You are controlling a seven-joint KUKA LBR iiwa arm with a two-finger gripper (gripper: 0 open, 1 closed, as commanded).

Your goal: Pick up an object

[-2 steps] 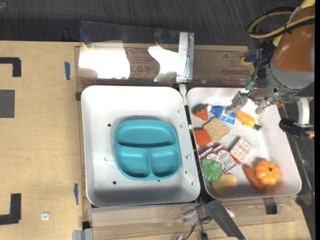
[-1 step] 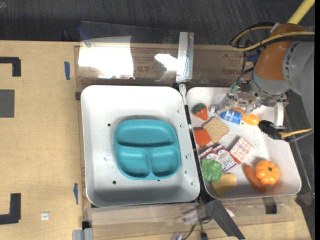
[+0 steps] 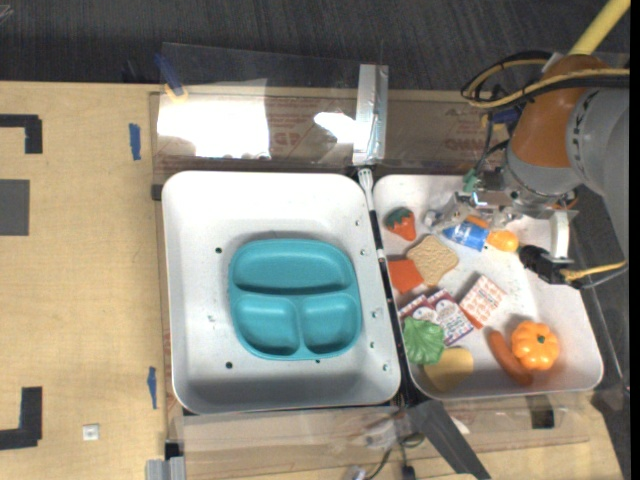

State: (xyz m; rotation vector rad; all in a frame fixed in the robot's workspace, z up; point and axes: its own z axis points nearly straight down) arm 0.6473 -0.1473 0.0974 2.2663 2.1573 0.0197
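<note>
The jaws (image 3: 482, 206) hang low over the far part of the right bin (image 3: 590, 340), but the metal there is small and cluttered, so whether they are parted or clenched cannot be told, and nothing can be seen between them. Just near of them lies a small blue bottle (image 3: 465, 234) on its side, with an orange piece (image 3: 503, 240) touching its right end; this bottle is probably the nearest thing to take, though that is a judgement from where the arm sits. It looks light, hard and smooth, likely to roll or slip, so a grip across its middle, square to its length, would serve best. To its left lies a strawberry (image 3: 401, 222), and just near of it a slice of toast (image 3: 433, 258) beside a red block (image 3: 405, 275). Toward the near side lie two printed packets (image 3: 484, 300), a green leafy piece (image 3: 422, 340), a carrot (image 3: 503, 356) and a pumpkin (image 3: 535, 344), all crowded and partly touching. The pumpkin seems round, rigid and wide for a pinch. The left bin (image 3: 190, 298) holds a teal tray (image 3: 295, 296) with three compartments. Both bins sit on the counter (image 3: 70, 298), and the arm's orange band (image 3: 542, 133) shows at far right.
</note>
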